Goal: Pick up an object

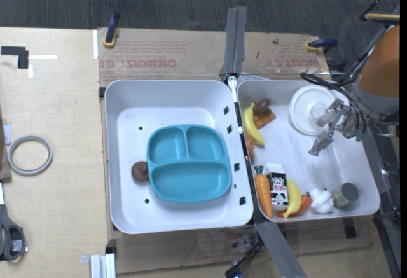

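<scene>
Reached in from right over right bin (365,162); end effector (323,138) angled down-left beside white plate (310,109), finger state indeterminable.

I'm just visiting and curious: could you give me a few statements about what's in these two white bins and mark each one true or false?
1. A blue divided plate lies in the left bin. True.
2. The plate holds a banana. False: its compartments are bare; one banana lies in the right bin, near the wall between the bins.
3. A small brown round object sits just left of the plate. True.
4. The carrot lies in the left bin. False: it lies in the right bin, near its front left corner.
5. The gripper hangs over the right bin, beside a white round dish. True.
</scene>
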Tool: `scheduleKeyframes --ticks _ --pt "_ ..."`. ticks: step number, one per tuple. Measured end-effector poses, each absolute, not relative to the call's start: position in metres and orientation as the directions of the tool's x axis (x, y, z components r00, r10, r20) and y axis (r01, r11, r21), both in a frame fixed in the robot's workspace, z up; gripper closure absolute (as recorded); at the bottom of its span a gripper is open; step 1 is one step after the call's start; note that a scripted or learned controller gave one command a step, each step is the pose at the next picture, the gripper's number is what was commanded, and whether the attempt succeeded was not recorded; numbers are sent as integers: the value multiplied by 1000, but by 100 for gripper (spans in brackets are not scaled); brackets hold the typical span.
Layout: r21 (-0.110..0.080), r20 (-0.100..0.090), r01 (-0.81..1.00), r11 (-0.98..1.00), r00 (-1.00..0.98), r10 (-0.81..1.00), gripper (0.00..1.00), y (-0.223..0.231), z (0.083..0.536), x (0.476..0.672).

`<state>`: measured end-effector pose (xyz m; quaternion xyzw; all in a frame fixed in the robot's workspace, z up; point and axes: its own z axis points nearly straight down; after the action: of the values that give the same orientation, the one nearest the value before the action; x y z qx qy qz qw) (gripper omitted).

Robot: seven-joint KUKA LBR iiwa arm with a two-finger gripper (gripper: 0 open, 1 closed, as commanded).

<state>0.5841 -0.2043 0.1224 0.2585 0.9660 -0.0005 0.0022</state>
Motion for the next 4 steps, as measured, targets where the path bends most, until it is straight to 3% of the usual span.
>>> scheduleKeyframes --ticks 1,2,3,4 --pt "-6 21 391 920 -920 391 0 -224 120 615" --pt "-11 35 397 918 -917 397 0 -229 112 631" --pt "0 -3 239 971 -971 239 0 -222 92 543" --pt "-1 -8 238 971 -971 238 100 -222 103 545"
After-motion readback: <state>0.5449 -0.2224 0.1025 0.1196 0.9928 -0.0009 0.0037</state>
